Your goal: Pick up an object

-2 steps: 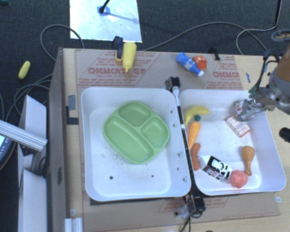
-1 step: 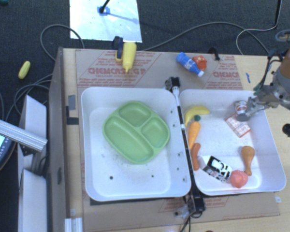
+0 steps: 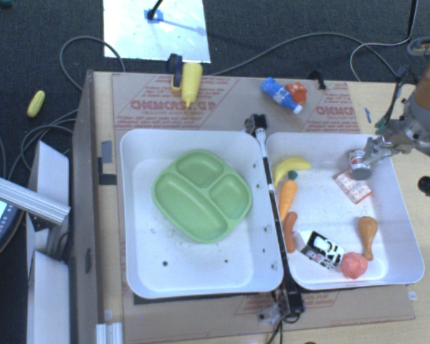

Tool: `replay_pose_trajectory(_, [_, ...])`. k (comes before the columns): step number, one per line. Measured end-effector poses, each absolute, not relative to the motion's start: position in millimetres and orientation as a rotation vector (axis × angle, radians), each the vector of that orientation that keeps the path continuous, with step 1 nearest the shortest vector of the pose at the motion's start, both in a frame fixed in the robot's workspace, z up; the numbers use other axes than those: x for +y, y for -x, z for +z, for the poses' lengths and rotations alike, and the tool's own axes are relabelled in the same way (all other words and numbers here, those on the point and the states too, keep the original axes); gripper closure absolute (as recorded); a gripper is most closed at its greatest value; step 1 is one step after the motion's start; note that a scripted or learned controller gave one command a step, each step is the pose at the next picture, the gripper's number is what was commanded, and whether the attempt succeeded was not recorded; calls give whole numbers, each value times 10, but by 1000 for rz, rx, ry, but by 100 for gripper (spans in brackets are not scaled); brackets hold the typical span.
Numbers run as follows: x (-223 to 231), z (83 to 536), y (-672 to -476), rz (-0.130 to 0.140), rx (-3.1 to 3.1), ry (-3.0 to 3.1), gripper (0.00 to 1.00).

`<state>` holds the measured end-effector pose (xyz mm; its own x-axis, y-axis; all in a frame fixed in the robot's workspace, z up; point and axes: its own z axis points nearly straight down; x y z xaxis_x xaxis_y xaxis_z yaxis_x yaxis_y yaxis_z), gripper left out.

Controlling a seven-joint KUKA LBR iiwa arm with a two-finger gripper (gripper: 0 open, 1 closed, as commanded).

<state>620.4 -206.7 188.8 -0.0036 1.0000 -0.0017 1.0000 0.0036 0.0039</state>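
The right bin holds a yellow banana, an orange carrot, a reddish sausage-shaped piece, a black-and-white box, a pink ball, a brown drumstick and a red-and-white packet. My gripper hangs low over the bin's far right part, just above the packet, with a small red patch at its tip. The grey arm comes in from the right.
A green divided plate lies in the left bin. On the cardboard behind the bins lie a yellow bottle and a blue bottle. Cables run around the bench.
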Motion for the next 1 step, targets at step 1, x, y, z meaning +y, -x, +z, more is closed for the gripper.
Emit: replay_pose_trajectory(1, [-2063,1653,-6691,1,2224,-2214,100])
